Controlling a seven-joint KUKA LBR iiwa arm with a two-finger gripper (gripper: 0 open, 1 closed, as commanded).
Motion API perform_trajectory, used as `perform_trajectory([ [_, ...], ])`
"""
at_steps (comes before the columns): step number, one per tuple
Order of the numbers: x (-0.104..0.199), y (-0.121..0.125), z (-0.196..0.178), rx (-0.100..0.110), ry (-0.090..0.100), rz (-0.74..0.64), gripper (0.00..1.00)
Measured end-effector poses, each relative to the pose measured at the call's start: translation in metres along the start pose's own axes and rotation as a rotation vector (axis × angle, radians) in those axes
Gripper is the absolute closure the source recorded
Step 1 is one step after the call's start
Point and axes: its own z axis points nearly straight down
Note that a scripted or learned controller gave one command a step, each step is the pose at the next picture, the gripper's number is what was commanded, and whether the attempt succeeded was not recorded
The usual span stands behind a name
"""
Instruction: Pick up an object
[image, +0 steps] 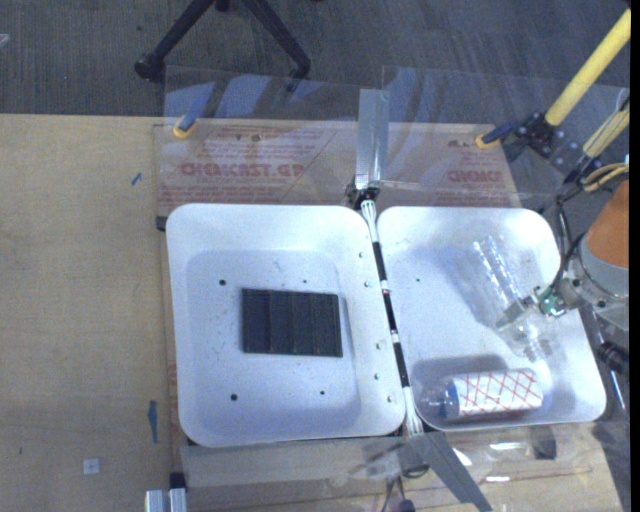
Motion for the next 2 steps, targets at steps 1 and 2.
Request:
perform_trajectory([
  [1,-0.001,0.001,-0.01,-0.003,-0.003,0.003,1.0],
  [2,0.016,0.025,0.005,0.025,-0.011,0.08,1.0],
])
